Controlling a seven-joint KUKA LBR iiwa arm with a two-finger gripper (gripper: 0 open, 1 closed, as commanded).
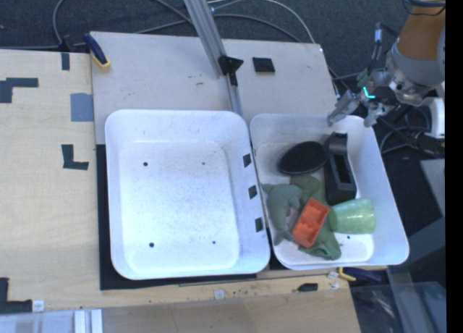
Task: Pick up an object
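Observation:
The right bin (387, 201) holds several objects. A black oval disc (302, 156) lies near its far side, with a black oblong block (338, 171) just to its right. Toward the near side, a pale green cup (352, 216) lies on its side next to an orange ridged block (311, 221), which rests on a crumpled green cloth (286, 201). My gripper (354, 113) hangs over the bin's far right rim, above and beyond the black block. Its fingers are open with nothing between them.
The left bin (116, 179) sits beside the right one, with a raised rim between them. A slanted metal post (210, 31) rises behind the bins. Cables (405, 140) trail off the bench at the right.

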